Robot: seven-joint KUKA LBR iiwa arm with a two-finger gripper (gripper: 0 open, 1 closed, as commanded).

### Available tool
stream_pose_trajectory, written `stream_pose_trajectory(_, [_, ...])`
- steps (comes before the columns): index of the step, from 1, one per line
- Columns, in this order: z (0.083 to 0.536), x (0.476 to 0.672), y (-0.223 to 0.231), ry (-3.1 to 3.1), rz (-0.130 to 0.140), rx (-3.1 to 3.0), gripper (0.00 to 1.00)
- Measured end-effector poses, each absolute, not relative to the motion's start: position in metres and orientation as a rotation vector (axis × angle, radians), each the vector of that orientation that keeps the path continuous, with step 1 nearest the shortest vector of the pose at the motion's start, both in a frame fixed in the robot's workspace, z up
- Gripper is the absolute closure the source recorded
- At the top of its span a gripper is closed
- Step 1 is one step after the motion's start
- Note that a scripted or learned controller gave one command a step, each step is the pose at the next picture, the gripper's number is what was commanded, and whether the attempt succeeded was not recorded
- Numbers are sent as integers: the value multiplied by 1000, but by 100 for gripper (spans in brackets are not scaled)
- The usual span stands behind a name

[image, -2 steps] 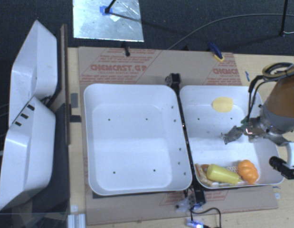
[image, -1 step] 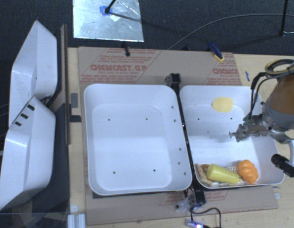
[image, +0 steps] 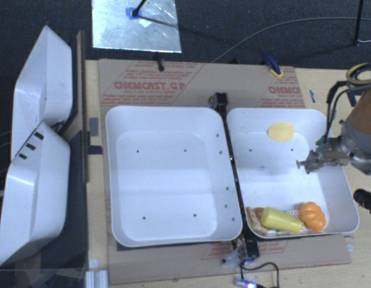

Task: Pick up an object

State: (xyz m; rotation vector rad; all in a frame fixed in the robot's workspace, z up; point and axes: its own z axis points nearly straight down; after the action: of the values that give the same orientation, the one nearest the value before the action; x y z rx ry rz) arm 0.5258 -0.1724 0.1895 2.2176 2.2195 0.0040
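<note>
Nearest the camera, along the front wall of the right bin (image: 338, 227), a yellow cone-shaped object (image: 281, 219) is seen lying on its side, its long axis running along that wall, with an orange object (image: 313, 216) touching its right end. A flat yellow disc (image: 281, 132) is found near the bin's back wall. The gripper (image: 309, 163) is held over the bin's right side, between the two groups and apart from both; nothing is seen in it. The front cluster lies forward of the gripper, the disc behind and slightly left. Whether the gripper stands open or closed cannot be told.
</note>
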Motion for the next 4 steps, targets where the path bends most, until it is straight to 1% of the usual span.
stream_pose_trajectory(1, [253, 527, -171, 2219, 5, 2216, 100])
stream_pose_trajectory(2, [264, 527, -171, 2221, 2, 2220, 100])
stream_pose_trajectory(3, [251, 532, -122, 2227, 1, 2216, 100])
stream_pose_trajectory(4, [256, 534, -72, 2227, 3, 2216, 100])
